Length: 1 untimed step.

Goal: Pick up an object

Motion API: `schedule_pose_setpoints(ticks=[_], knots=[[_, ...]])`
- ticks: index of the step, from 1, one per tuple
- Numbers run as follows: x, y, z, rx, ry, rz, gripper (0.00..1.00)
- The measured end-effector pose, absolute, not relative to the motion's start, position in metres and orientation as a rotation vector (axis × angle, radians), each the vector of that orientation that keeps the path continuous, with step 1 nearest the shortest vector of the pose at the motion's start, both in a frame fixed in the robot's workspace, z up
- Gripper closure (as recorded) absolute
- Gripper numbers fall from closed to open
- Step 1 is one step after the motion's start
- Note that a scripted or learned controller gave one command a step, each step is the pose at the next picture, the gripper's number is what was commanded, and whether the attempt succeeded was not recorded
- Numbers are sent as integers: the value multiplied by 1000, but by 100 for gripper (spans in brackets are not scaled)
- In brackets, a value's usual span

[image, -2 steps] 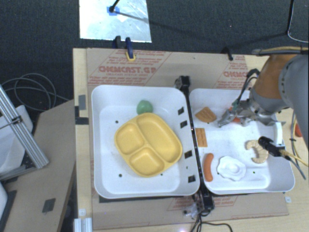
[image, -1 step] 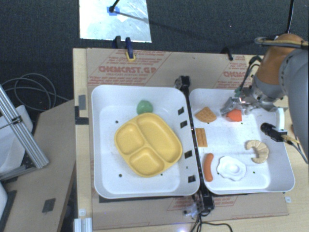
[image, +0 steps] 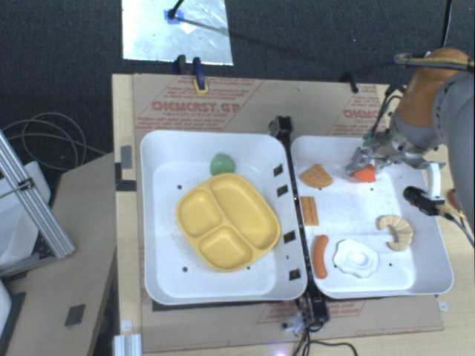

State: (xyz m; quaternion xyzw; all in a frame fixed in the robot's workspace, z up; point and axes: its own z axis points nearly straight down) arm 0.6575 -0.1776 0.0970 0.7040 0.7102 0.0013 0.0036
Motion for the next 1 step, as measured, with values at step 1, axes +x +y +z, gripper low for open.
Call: schedule_pose_setpoints(ticks=[1], knots=[[652,-122,177,2209,2228,6,100]])
